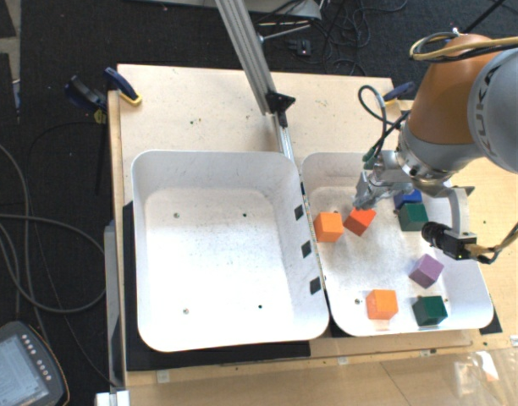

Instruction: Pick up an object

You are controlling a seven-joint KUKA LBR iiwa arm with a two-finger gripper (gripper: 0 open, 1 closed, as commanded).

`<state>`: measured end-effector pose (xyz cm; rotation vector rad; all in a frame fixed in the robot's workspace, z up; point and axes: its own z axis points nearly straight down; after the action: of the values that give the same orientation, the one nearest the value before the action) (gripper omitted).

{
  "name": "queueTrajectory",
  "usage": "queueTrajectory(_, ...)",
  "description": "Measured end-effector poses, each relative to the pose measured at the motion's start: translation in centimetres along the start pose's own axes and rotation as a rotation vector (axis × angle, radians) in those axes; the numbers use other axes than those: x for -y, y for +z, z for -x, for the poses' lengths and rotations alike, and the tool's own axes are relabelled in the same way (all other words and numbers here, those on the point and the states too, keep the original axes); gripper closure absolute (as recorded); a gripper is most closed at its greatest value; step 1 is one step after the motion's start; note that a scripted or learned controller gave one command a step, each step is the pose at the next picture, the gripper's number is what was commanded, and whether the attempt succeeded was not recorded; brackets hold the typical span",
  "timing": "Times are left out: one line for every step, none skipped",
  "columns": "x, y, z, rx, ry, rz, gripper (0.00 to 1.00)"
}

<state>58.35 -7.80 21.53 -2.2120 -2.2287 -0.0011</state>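
Gripper (pixel 366 201) down on red-orange block (pixel 360 222) toward right bin's (pixel 477 290) far edge; grip state unclear; probably light, rigid; best pinched across flat sides

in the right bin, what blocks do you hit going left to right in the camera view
Orange cube near the divider → red-orange block under the gripper → orange cube at the front rim → purple cube. The green and blue blocks overlap these in left-right position, so they are left out.

Bench (pixel 200 100) bears two white bins (pixel 217 244), apparently touching.
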Motion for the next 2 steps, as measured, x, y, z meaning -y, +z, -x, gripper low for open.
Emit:
queueTrajectory(-0.3,0.5,-5.4,0.000,-0.001,0.000,1.00)
queueTrajectory(-0.5,-1.2,-10.1,0.000,-0.001,0.003,1.00)
